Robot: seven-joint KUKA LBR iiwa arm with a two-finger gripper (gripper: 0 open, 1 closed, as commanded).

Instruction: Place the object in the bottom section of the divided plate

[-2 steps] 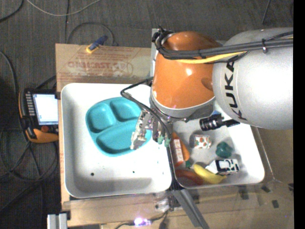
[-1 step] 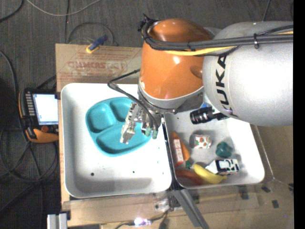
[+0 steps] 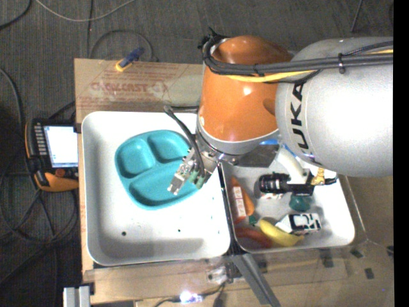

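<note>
From the camera above the bench, we see the grey arm (image 3: pixel 339 101), orange band (image 3: pixel 239 88) uppermost, reaching in over the wall between the two white bins. Its gripper (image 3: pixel 184 179) hangs above the right end of the bottom section (image 3: pixel 153 187) of the teal divided plate (image 3: pixel 137 162), which lies in the upper middle of the left bin (image 3: pixel 128 235), nearer that bin's right wall. A small green piece (image 3: pixel 199 180) shows at the gripper's tip, over the plate's right rim; we cannot tell whether the claw is apart, together or clamped on it. In the right bin (image 3: pixel 342 226) an orange stick-shaped item (image 3: pixel 240 200) lies along the left wall, a yellow banana (image 3: pixel 279 231) near the bottom edge, a black-and-white box (image 3: pixel 305 222) just beside it, and a dark teal lump (image 3: pixel 301 203) above the box
</note>
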